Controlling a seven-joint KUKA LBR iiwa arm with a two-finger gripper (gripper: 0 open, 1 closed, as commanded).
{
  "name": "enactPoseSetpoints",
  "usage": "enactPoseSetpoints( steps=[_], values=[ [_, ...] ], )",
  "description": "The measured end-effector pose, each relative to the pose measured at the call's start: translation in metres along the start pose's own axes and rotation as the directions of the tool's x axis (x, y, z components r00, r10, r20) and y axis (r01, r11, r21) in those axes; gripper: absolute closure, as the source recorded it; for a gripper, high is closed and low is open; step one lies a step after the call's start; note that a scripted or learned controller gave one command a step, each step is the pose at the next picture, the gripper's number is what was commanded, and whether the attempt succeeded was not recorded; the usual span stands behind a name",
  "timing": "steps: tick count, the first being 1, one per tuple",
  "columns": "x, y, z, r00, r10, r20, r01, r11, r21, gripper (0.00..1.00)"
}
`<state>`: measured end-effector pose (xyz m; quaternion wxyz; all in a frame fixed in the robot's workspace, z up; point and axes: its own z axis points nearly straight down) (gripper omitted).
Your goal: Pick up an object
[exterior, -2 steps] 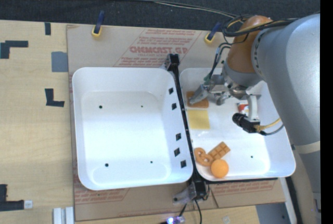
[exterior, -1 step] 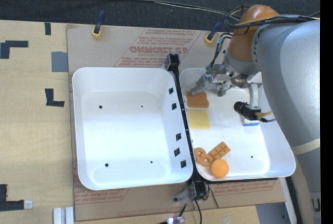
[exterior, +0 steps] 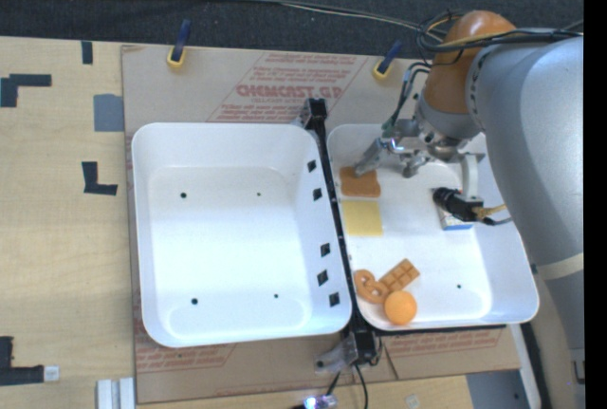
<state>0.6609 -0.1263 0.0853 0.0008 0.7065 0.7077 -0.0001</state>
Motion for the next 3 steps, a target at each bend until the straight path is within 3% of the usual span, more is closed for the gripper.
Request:
enactPoseSetpoints(
  steps=[1,2,3],
  values=[
    [0.001,0.001,-0.011,1.0,-0.003,0.001,0.003,1.0,-0.002,1.0],
    [0.001,0.001,-0.011,1.0,-0.003,0.002,0.003,1.0,-0.001,0.0],
    [0.019,0.005,0.001,1.0,0.0,0.001,0.0,1.0,0.002,0.0]
  ],
)
